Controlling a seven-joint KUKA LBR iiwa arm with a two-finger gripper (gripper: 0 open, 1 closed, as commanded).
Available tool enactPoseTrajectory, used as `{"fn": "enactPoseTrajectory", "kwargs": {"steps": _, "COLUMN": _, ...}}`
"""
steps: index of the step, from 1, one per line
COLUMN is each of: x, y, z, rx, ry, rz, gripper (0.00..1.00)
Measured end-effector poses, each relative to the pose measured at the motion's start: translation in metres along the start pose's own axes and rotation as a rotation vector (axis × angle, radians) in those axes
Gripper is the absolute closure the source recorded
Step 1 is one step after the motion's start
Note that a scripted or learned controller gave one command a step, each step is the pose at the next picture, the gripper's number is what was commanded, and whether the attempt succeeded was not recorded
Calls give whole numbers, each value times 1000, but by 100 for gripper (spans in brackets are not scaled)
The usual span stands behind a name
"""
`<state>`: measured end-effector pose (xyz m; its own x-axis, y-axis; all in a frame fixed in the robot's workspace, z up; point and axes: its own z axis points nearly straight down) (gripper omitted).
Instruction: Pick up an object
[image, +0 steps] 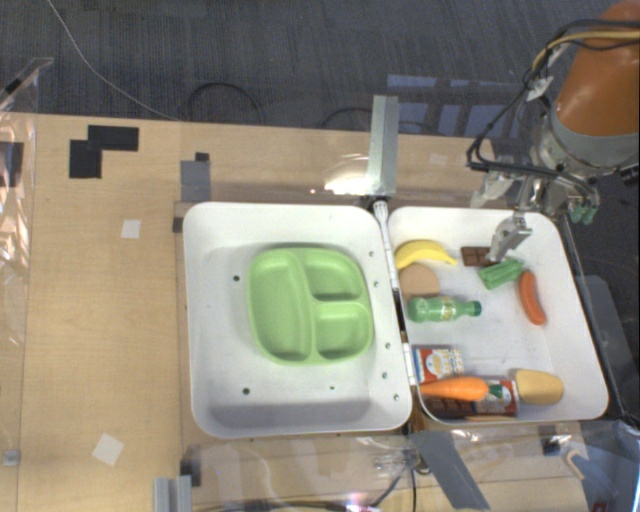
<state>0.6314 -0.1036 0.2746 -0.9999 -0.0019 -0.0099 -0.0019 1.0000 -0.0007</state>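
I see the gripper (508, 240) hanging over the far part of the right bin (572, 300), just above a green toy piece (501, 273) and a small dark brown block (473, 257); whether anything sits between its fingers I cannot tell. In that bin, a banana (424, 254) lies at the far left, with a tan bread-like piece (419, 281) just nearer and a green bottle (441, 309) on its side beside that. A red sausage (532, 298) lies to the right. Along the near edge I make out a carrot (455, 389) across a small box (440, 362), next to a potato-like piece (539, 386). The left bin (220, 400) holds a green divided plate (306, 305).
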Motion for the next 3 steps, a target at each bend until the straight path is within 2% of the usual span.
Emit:
{"fn": "enactPoseTrajectory", "kwargs": {"steps": 1, "x": 54, "y": -76, "z": 162, "rx": 0, "ry": 13, "rz": 136, "gripper": 0}}
{"fn": "enactPoseTrajectory", "kwargs": {"steps": 2, "x": 40, "y": -20, "z": 184, "rx": 1, "ry": -4, "rz": -52, "gripper": 0}}
{"fn": "enactPoseTrajectory", "kwargs": {"steps": 3, "x": 21, "y": -53, "z": 185, "rx": 2, "ry": -4, "rz": -620, "gripper": 0}}
